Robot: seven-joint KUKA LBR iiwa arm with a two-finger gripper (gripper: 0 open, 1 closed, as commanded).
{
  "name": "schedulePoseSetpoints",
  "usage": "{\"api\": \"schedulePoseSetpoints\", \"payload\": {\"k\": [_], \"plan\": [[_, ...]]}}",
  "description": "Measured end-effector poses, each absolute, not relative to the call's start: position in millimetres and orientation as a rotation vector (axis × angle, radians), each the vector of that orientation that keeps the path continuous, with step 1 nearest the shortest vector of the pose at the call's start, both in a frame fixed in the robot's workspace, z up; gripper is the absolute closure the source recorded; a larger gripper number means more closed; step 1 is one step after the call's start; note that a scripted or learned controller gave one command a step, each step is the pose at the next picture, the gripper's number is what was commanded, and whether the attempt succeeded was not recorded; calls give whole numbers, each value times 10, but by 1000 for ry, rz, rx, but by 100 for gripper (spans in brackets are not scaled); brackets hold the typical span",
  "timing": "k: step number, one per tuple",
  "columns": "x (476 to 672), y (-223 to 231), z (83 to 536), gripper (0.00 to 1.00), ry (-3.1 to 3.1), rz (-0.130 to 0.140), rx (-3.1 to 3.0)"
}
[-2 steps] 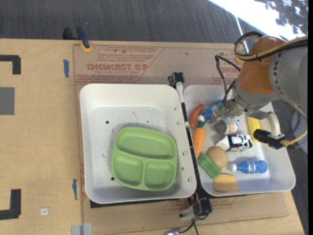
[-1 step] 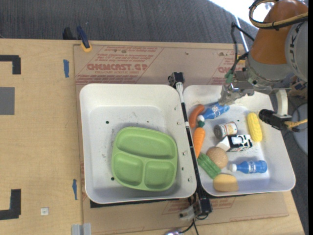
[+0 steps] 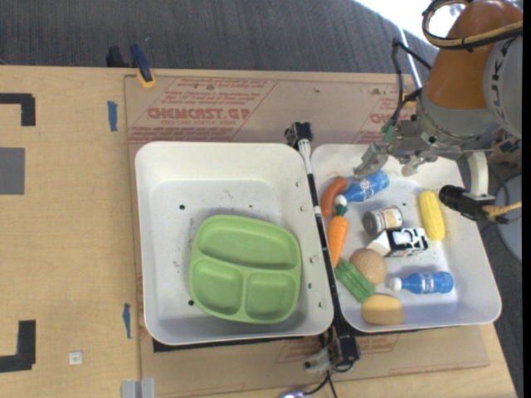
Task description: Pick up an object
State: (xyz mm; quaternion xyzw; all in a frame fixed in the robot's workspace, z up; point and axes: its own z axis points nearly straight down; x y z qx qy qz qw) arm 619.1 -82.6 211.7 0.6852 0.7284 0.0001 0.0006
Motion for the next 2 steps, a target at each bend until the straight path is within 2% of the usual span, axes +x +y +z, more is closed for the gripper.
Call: {"api": "schedulePoseSetpoints", "payload": {"k": [1,2], "plan": [[5682,-1248,859,0,2208,1,2233],[6360,-1009,862,0,2349,3,2082]]}}
